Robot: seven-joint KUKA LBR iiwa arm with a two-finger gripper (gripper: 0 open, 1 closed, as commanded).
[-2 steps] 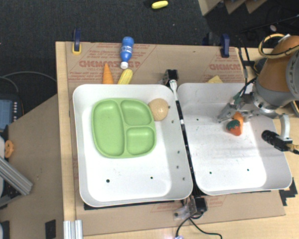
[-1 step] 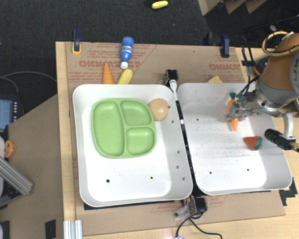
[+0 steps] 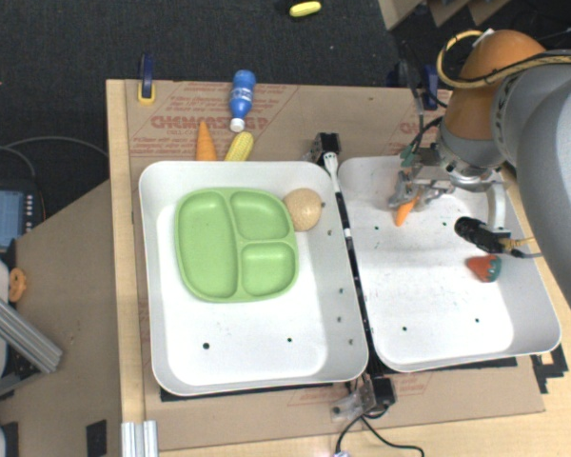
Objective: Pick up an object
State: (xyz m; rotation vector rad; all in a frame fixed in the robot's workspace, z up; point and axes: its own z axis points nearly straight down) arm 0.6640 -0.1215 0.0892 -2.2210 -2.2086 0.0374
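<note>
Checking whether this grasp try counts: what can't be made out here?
Camera view, the gripper: too small and blurred to tell whether it grips the orange piece at its tip or just touches it.
Camera view, the red-and-teal object: too small to identify.
Camera view, the right bin: its far right corner is hidden by the arm.

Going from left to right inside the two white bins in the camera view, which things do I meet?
green divided plate → tan round object → small orange piece → red and teal object
</note>
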